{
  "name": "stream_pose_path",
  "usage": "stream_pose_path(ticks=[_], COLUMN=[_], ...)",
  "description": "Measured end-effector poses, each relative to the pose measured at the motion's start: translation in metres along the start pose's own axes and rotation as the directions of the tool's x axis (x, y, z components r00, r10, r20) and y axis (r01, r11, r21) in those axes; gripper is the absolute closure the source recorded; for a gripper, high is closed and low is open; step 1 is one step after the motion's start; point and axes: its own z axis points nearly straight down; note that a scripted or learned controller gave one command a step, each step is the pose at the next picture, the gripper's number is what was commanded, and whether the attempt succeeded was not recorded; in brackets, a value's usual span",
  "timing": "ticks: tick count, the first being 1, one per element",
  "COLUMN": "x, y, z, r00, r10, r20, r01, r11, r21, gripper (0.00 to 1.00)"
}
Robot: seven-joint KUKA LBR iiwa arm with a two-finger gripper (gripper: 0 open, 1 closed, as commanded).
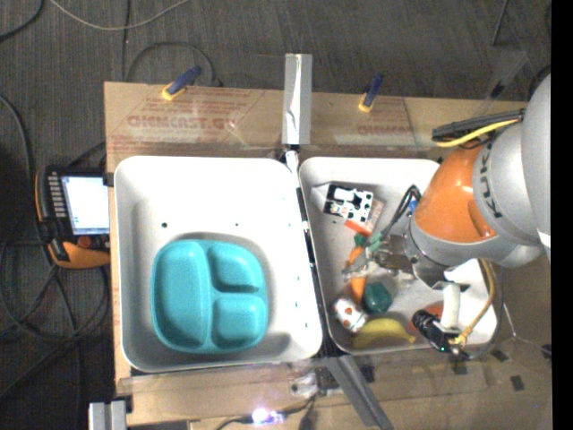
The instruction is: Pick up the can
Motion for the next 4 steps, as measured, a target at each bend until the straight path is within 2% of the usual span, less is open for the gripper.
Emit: stream_pose_path(ticks=[1,2,3,4], x=[-0.088,-0.088,-0.091,-0.111], y=[-0.007,-0.007,-0.010,-0.007], z=[-0.014,-0.014,-0.001,-0.116], r00=[0.958,0.958,0.938,0.924], r10=[-0.285,-0.286,-0.345,-0.383], r20=[0.002,0.002,0.006,0.003], r01=[0.285,0.286,0.345,0.383], r11=[0.958,0.958,0.938,0.924], r21=[0.008,0.008,0.001,0.007], gripper=[0.00,0.00,0.00,0.00])
